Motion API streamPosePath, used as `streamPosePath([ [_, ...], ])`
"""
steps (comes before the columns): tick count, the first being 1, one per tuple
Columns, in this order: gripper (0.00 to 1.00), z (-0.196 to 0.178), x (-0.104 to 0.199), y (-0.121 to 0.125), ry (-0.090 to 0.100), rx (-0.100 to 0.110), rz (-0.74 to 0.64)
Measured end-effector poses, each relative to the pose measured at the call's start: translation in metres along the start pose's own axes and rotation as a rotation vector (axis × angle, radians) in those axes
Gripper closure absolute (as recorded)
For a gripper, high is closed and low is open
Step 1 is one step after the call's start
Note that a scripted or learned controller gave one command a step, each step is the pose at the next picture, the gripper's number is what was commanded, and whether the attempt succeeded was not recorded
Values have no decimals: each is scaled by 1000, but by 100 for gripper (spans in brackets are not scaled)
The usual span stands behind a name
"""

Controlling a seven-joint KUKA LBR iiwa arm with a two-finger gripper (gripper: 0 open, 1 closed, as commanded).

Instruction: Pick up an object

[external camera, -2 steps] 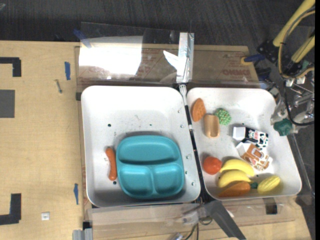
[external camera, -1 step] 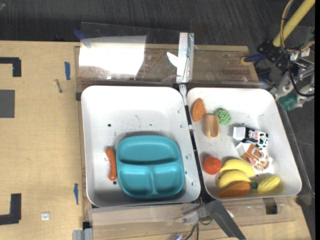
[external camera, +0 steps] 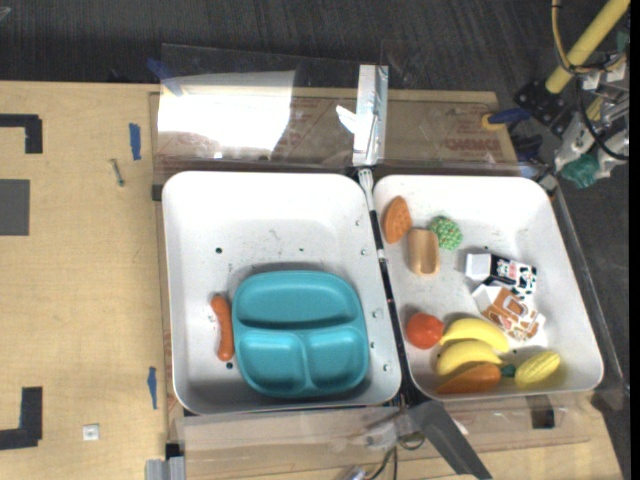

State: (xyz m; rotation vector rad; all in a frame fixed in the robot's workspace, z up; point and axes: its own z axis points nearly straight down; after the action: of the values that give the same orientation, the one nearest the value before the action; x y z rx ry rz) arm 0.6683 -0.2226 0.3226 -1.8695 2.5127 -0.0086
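The right bin (external camera: 570,268) holds several toy foods: an orange oval piece (external camera: 397,218), a tan block (external camera: 425,251), a green bumpy ball (external camera: 447,233), a red tomato (external camera: 424,330), yellow bananas (external camera: 470,340) lying over an orange item (external camera: 472,377), and a yellow lemon (external camera: 537,368). Among them sit a small white cube (external camera: 477,264), a black-and-white patterned box (external camera: 516,276) and a white-and-orange packet (external camera: 513,314). In the left bin (external camera: 190,218) a teal divided tray (external camera: 300,333) lies with an orange sausage (external camera: 225,326) at its left side.
A clear plastic sheet (external camera: 250,118) and a metal strip (external camera: 369,113) lie behind the bins. Wooden bench top (external camera: 70,268) stretches to the left. A yellow hose (external camera: 597,23) and cables with teal parts (external camera: 585,153) hang at the top right, outside the bins.
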Motion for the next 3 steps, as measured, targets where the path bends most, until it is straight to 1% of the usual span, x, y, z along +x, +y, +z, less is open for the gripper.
streamPosePath([
  [1,100,-32,-1,0,0,2,-88],
  [2,100,-34,-1,0,-1,0,-300],
  [3,100,-23,-1,5,-2,-7,-456],
])
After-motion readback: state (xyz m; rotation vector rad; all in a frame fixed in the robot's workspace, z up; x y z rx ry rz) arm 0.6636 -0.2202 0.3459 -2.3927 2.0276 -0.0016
